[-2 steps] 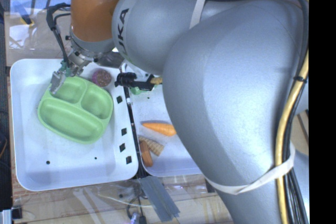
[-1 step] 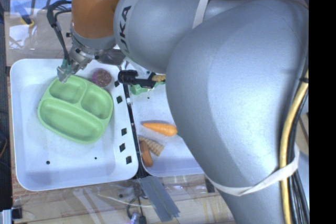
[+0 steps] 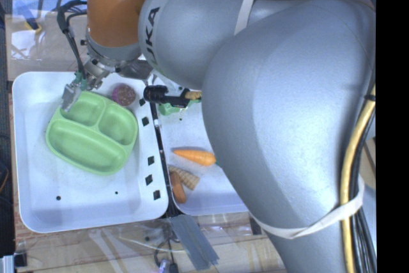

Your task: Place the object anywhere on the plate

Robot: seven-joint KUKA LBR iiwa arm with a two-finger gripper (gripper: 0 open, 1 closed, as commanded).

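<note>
A light green divided plate lies in the left bin. My gripper hangs at the plate's far left rim, just over its top corner. I see nothing in it from this angle. A dark reddish round object rests on the bin floor right behind the plate's far edge, to the right of the gripper. The arm's big grey body covers most of the right side of the view.
In the right bin lie an orange carrot, a tan cone-shaped piece and a small orange piece by the divider. A green object sits near its far left corner, partly under the arm.
</note>
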